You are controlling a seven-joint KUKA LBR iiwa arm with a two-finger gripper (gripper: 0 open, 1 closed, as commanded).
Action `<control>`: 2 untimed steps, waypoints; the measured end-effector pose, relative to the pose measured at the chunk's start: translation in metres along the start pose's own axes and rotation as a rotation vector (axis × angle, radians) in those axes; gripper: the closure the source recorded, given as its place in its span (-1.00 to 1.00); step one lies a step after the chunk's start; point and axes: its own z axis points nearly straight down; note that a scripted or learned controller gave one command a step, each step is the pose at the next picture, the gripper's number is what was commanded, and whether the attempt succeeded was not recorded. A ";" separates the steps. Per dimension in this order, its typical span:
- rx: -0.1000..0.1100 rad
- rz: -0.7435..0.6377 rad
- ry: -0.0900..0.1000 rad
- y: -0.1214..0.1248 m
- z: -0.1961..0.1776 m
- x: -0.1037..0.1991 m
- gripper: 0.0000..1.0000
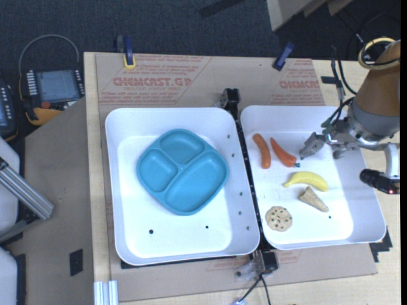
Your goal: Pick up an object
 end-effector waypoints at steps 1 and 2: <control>-0.022 0.002 -0.010 0.005 0.042 -0.004 -1.00; -0.026 0.001 -0.011 0.006 0.031 -0.004 1.00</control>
